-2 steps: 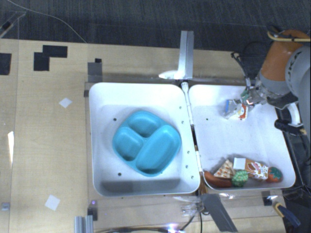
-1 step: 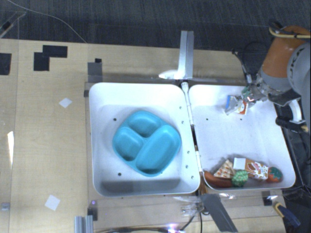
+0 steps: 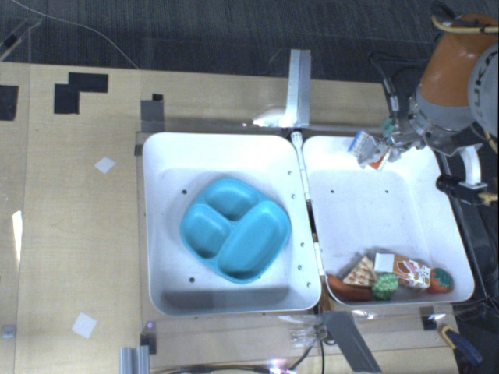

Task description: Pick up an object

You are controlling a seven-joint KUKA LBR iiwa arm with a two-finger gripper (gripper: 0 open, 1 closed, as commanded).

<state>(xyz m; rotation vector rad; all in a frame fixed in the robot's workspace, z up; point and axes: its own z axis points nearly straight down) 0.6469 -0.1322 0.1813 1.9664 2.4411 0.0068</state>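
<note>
My gripper (image 3: 382,142) hangs over the far edge of the right bin (image 3: 390,209), reached in from the upper right. It is shut on a small blue-white and orange packet (image 3: 366,149), which sticks out to the left of the fingertips. Along the right bin's front wall lies a cluster of toy foods: a pizza slice (image 3: 360,272), a green broccoli (image 3: 384,285), a red sausage (image 3: 348,289), a printed packet (image 3: 412,273) and an orange-and-green piece (image 3: 441,279).
The left bin (image 3: 164,178) holds a blue divided plate (image 3: 235,229) in its middle. A metal post (image 3: 299,88) stands behind the wall between the two bins. Cables and the arm's body crowd the right side.
</note>
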